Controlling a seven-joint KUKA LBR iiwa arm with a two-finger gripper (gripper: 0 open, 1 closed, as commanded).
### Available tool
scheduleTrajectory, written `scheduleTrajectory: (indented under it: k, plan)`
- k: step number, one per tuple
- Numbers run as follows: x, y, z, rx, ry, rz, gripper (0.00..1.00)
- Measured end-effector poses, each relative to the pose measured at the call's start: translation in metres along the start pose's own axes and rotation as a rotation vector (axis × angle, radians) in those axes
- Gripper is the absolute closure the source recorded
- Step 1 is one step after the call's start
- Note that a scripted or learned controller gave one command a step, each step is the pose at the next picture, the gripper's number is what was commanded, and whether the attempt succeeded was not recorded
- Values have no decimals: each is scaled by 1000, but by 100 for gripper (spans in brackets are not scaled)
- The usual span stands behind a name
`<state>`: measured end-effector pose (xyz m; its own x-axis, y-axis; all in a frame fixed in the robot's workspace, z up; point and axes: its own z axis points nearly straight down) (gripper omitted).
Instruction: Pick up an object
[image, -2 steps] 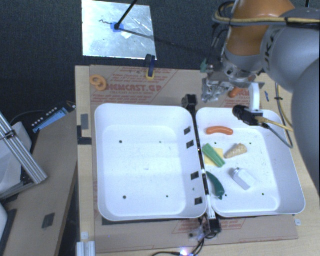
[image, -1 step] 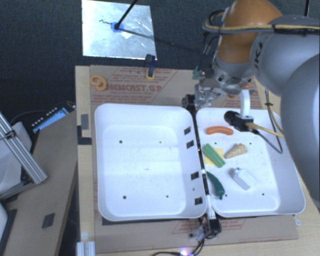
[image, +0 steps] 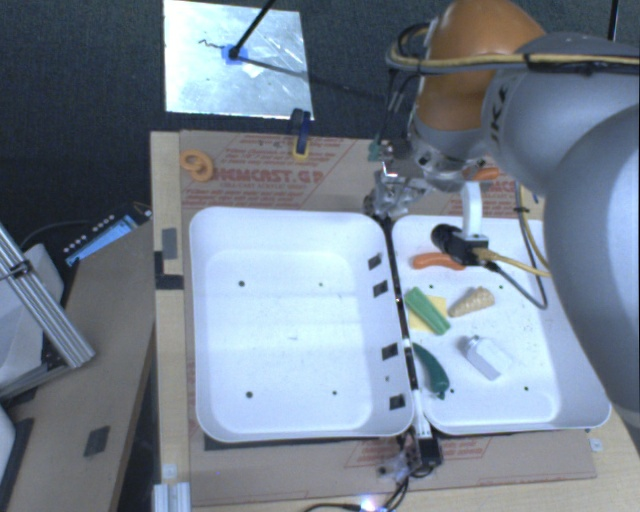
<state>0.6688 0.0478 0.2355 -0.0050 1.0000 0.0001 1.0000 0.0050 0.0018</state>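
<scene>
Orange carrot (image: 432, 262) lies lengthwise left-right in right bin (image: 530, 410); pincer (image: 392, 200) grip unclear.

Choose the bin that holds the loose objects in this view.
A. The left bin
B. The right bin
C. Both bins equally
B: the green piece, the cone-shaped item, the small white block and the dark green item all lie in the right bin.
</scene>
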Motion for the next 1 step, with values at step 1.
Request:
scheduleTrajectory:
  k: [1]
  plan:
    - [-57, 0, -17, -2, -3, 8, 100]
